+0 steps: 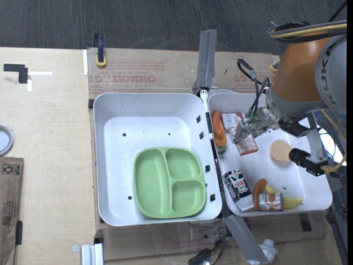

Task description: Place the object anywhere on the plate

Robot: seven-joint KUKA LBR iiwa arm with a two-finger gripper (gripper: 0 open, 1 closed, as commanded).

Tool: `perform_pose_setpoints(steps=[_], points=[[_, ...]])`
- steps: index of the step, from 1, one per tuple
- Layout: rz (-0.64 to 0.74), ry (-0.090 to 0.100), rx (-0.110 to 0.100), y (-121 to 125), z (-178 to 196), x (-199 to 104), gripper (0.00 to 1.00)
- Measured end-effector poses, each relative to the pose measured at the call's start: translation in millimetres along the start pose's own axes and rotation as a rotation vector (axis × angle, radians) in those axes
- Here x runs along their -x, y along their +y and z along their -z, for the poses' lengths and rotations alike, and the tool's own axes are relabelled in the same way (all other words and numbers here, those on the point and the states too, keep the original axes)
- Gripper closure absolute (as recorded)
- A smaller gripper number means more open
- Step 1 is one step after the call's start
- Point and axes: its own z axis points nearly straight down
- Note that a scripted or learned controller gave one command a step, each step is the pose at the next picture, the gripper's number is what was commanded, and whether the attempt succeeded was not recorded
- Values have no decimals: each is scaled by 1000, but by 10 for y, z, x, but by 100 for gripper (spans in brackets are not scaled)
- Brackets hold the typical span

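A green three-compartment plate lies in the left white bin, toward its front. My gripper reaches down into the back of the right bin, just above a small red-and-white box and beside a red-and-white packet. An orange carrot-shaped toy lies along the bin's left wall. A tan round disc rests to the right of the gripper.
At the front of the right bin lie a cow-patterned carton, a sausage, a small can and a yellow banana. A grey divider post stands behind the bins. The arm's orange band overhangs the right bin's back.
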Motion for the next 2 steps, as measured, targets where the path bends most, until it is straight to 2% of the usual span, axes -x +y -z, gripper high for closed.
perform_pose_setpoints(steps=[1,2], points=[[144,1,0,-219,-84,-882,100],[143,1,0,-219,-83,-879,0]])
